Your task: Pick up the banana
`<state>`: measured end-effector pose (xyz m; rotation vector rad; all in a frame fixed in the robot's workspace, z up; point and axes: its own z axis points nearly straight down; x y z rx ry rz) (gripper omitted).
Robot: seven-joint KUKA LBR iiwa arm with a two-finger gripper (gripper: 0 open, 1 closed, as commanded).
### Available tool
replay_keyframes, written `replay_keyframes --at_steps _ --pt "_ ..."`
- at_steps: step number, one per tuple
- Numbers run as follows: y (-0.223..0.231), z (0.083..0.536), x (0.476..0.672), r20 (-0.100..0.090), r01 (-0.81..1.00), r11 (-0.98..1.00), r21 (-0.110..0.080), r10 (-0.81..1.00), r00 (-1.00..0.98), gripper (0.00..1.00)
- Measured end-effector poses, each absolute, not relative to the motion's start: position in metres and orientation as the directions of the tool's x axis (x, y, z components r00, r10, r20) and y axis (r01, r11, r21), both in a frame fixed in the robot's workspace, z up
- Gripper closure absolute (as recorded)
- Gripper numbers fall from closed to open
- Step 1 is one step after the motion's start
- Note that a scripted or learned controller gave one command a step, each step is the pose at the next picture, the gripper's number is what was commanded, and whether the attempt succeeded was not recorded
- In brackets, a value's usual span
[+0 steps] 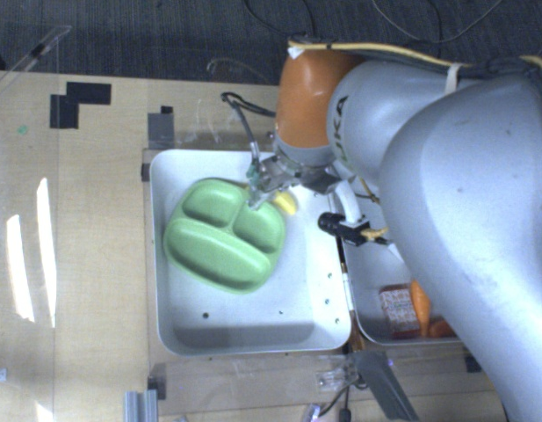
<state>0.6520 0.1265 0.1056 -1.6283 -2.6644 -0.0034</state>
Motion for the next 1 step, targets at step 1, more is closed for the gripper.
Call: replay_keyframes --at_steps 1 --pt "0.1563 0.1008 0.6552 -0.010 0.880 0.475 0.000 0.880 -0.475 1.00"
